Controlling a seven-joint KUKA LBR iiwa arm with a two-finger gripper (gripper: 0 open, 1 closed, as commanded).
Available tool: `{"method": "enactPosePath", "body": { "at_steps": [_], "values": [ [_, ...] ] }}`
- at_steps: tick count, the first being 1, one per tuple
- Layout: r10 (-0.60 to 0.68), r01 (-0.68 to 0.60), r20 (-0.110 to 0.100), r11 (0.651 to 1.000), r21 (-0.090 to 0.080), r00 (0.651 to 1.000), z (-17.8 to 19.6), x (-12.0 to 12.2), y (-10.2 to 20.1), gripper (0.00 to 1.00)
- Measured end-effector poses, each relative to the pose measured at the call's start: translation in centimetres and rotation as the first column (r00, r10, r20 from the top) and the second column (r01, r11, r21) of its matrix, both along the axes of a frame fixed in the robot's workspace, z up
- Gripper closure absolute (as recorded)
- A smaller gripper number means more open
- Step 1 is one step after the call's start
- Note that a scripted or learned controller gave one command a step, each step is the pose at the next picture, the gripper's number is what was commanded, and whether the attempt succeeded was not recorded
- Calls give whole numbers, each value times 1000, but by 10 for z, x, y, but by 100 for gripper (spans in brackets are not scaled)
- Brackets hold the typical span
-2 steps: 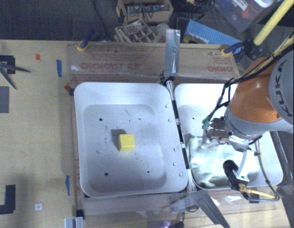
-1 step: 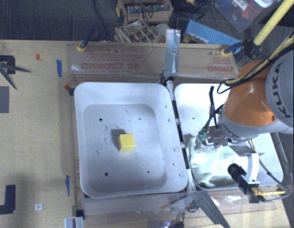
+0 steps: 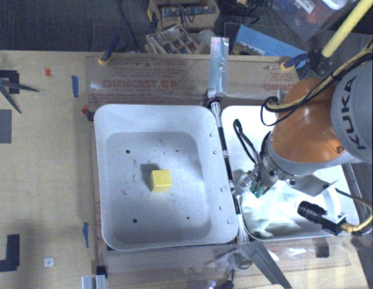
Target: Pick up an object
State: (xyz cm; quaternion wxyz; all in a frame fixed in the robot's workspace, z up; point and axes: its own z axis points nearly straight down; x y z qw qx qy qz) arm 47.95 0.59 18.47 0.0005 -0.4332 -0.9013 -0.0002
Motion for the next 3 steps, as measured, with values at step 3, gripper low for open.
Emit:
{"method": "enactPosePath", "body": {
  "at_steps": [3],
  "values": [
    [-948, 948, 0, 318, -6, 318, -26, 99, 139, 100]
  ]
}}
